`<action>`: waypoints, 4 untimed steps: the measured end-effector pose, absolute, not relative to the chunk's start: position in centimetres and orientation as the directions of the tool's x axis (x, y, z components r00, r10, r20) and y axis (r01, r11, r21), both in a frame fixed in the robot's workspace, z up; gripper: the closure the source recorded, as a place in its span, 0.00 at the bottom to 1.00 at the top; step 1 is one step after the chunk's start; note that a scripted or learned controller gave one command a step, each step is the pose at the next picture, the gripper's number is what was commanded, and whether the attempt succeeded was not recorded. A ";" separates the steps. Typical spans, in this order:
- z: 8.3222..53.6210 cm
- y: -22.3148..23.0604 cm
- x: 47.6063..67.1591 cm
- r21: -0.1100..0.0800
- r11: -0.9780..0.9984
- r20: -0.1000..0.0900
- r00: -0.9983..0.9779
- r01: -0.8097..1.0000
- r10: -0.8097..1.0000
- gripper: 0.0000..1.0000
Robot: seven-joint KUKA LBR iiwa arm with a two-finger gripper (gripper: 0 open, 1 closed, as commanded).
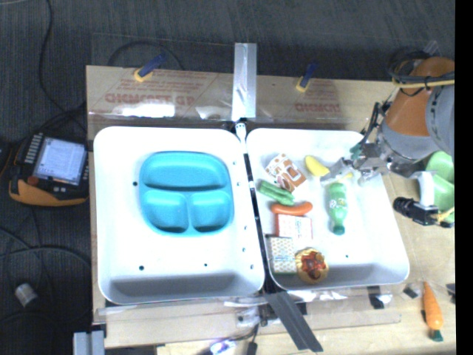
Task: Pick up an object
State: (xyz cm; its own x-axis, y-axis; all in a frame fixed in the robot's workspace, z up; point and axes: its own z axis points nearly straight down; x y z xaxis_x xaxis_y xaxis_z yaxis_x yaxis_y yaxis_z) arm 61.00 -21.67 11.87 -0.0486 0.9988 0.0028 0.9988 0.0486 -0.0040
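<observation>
Camera view | gripper [355, 163] over right bin's [392, 268] upper right, finger spread cannot be told, nothing seen held | green bottle [337, 207] lies just below-left, beside hot dog [292, 208] | blue tray [185, 191] in left bin [118, 272]

The arm [436, 120] is grey with a broad orange band above the wrist, black cables looping over it, and small dark metal jaws.

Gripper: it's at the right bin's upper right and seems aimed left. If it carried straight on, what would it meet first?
Most likely the yellow banana-shaped toy, lying just left of the gripper in the right white bin. The green plastic bottle lies lower, off that line. The gripper's height is unclear, so it might pass above.
</observation>
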 end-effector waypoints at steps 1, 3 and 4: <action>9.6 -21.4 59.0 0.005 0.080 0.007 -0.080 0.997 0.997 0.00; 9.2 -20.4 54.1 0.008 -0.029 0.005 0.029 1.000 1.000 0.00; 9.0 -19.0 57.8 0.008 0.261 -0.010 -0.261 0.965 0.965 0.00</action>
State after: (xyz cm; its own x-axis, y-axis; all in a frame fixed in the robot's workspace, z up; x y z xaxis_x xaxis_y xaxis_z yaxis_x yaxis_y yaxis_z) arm 57.77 -18.99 8.98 -0.2607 0.9654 -0.0098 0.9654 0.2607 0.0079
